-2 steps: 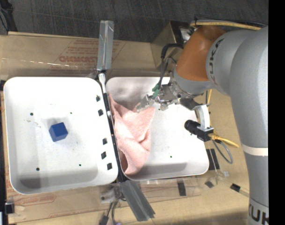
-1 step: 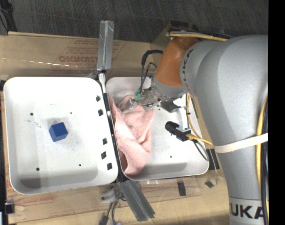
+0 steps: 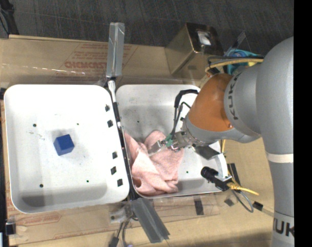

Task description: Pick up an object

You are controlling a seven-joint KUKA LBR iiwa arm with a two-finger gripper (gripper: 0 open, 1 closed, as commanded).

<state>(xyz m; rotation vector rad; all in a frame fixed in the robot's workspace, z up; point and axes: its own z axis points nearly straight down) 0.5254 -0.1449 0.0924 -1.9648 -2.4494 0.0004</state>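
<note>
Two white bins sit side by side on the bench, and the action is all in the right bin (image 3: 145,99). A crumpled pink cloth (image 3: 154,168) lies heaped against that bin's left wall and front edge, and the gripper (image 3: 163,144) is down right at the cloth's upper edge, touching or just about touching the fabric. Honestly the tip is small and partly lost under the grey wrist and the orange band, so whether it's open or closed on a fold is anyone's guess; nothing is clearly pinched between its tips.

The other candidate is a blue cube (image 3: 64,144), sitting alone in the left bin (image 3: 22,102), well apart from the arm.

If the cloth is the target, the smart move would be to press down into a thick fold rather than skim the flat edge, close fully, then lift straight up slowly so the rest drags free without snagging the bin wall.

As for the setting: cardboard sheet (image 3: 53,60) under the bins, a tan box (image 3: 189,48) behind them, loose cables (image 3: 238,189) at the front right, dark carpet (image 3: 145,4) beyond.
</note>
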